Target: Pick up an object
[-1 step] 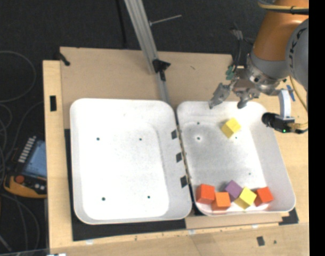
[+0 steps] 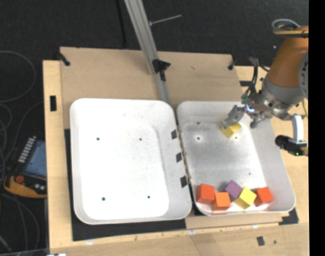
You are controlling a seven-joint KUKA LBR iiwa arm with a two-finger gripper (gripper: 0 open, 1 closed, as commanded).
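My gripper hangs over the back of the right bin, its two fingers spread apart and open. A small yellow block sits on the bin floor right by the tip of the left finger, not between the two. Along the right bin's front wall lie several more blocks: a red-orange one, an orange one, a purple one, a yellow one and another red-orange one.
The left bin stands beside the right one. A slanted metal pole runs from the top down to the gap between the bins. Cables and a handheld pendant lie off the bench at the left.
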